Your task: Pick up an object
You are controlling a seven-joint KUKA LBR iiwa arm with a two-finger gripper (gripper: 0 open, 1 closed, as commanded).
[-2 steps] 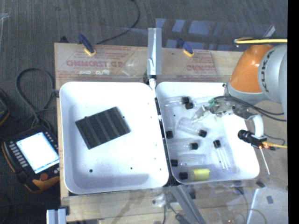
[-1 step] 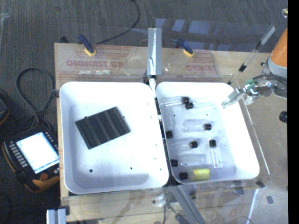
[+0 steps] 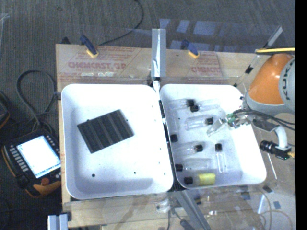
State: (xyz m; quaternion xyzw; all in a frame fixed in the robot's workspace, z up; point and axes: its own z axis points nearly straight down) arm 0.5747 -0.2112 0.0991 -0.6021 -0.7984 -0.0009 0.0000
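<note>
The right bin (image 3: 249, 164) holds several small clear bottles with black caps, lying at different angles. One bottle (image 3: 197, 124) lies near the bin's middle and another (image 3: 220, 160) nearer the front. A yellow bottle (image 3: 206, 178) with a black cap rests against the front wall. My gripper (image 3: 224, 122) hangs low over the right half of this bin, beside a clear bottle (image 3: 212, 127), and the glare there blurs it. The orange band of the arm (image 3: 271, 83) rises just right of the bin.
The left bin (image 3: 72, 176) holds a flat black ribbed block (image 3: 105, 130) lying at a slant. A metal post (image 3: 158, 54) stands behind the seam between the bins. A lit tablet (image 3: 36, 156) lies off the bench to the left. Cables and a black connector (image 3: 271, 147) hang by the arm.
</note>
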